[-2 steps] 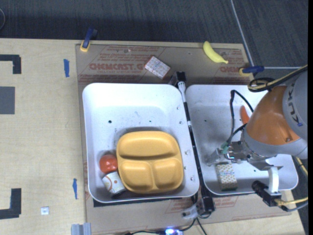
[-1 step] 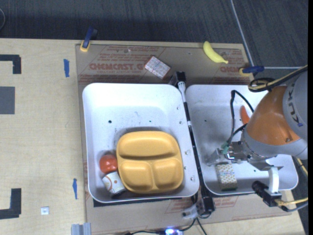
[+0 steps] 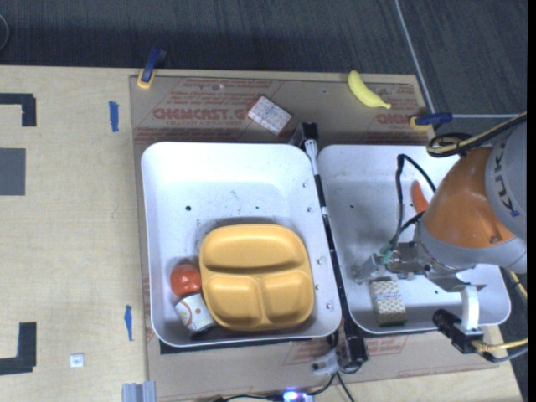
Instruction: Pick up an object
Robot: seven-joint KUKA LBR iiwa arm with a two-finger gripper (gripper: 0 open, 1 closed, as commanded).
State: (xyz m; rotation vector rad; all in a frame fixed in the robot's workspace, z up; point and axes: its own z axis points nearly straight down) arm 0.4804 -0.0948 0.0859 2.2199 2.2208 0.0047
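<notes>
Right bin (image 3: 360, 174) holds a speckled sponge block (image 3: 387, 299) just beneath the gripper (image 3: 387, 262), grip unclear.

Yellow tray (image 3: 255, 275), speckled sponge (image 3: 387, 299), white bins (image 3: 226, 170)

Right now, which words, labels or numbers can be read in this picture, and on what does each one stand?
"CHEMCAST", roughly, in faded red print on the cardboard sheet under the bins; the last letters are blurred.
"KU", part of a name, on the arm.
Print on the small card and on the small packet: too small to read.
</notes>
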